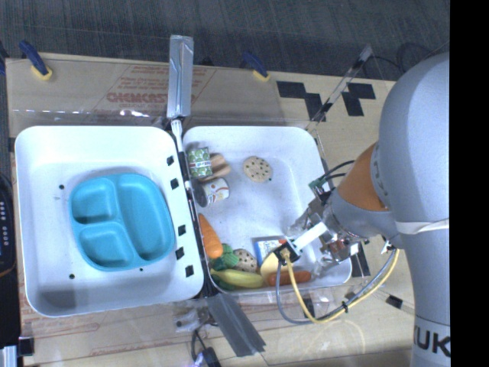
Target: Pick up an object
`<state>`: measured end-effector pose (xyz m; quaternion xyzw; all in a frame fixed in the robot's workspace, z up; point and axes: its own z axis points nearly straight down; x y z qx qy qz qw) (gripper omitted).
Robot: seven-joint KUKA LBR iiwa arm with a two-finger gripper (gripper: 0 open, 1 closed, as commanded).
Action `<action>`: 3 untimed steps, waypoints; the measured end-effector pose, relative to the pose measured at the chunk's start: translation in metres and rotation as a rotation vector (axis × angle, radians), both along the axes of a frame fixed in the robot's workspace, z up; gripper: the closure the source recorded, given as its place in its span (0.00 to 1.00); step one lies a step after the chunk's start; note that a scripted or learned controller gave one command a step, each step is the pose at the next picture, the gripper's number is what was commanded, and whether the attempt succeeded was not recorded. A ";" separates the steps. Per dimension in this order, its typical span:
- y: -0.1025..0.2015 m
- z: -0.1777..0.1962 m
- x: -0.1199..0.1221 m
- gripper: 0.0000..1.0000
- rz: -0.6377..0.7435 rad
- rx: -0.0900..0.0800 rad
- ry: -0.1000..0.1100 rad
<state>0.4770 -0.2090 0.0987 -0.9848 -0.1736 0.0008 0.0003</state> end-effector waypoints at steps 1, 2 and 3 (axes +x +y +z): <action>-0.001 -0.007 0.000 0.00 -0.127 -0.001 -0.002; -0.002 0.005 -0.001 0.00 -0.132 0.000 -0.002; 0.000 -0.007 -0.001 0.00 -0.134 0.004 0.003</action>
